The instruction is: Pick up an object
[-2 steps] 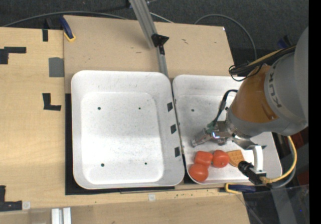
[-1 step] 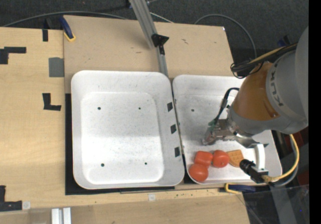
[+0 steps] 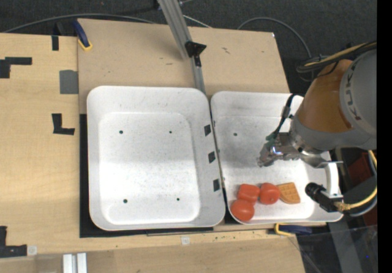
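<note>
In the right bin (image 3: 245,112) several small objects lie near the front edge: a red piece (image 3: 248,192), a second red piece (image 3: 268,193), a third red piece (image 3: 242,209) and an orange cracker-like square (image 3: 288,193). My gripper (image 3: 269,155) hangs over the middle of the right bin, just behind those objects and a little to their right. Nothing shows between its fingers. The arm's orange band and grey body cover the bin's right side.
The left bin (image 3: 147,155) sits beside the right one, joined by dark clips (image 3: 211,157). A metal pole (image 3: 174,14) slants in from the top to the bins' rear junction. Cables lie on the dark floor behind the bench.
</note>
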`<state>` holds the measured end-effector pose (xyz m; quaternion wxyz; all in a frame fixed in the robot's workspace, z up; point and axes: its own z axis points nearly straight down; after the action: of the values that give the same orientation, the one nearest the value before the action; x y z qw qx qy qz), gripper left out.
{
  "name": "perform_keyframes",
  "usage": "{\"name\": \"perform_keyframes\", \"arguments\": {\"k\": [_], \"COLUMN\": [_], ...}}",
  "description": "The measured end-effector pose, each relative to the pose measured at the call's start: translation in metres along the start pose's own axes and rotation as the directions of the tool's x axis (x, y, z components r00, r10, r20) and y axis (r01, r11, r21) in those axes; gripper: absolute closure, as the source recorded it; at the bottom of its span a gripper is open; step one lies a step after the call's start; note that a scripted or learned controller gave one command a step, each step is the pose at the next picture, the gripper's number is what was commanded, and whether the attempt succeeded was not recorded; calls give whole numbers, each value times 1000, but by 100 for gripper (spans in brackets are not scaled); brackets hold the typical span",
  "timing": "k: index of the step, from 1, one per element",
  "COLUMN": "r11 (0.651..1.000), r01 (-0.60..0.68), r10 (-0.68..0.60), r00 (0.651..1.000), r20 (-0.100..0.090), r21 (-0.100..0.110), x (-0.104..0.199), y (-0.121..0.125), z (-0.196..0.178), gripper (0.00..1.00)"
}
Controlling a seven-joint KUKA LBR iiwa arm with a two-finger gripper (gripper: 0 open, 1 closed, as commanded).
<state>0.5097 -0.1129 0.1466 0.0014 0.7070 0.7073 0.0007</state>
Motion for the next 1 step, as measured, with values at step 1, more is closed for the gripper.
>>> {"name": "perform_keyframes", "arguments": {"k": [1], "r11": [1000], "r01": [1], "r10": [-1], "r00": [1000], "r20": [0], "r21": [-2], "x": [4], "y": [-1], "z": [-62], "gripper": [100]}}
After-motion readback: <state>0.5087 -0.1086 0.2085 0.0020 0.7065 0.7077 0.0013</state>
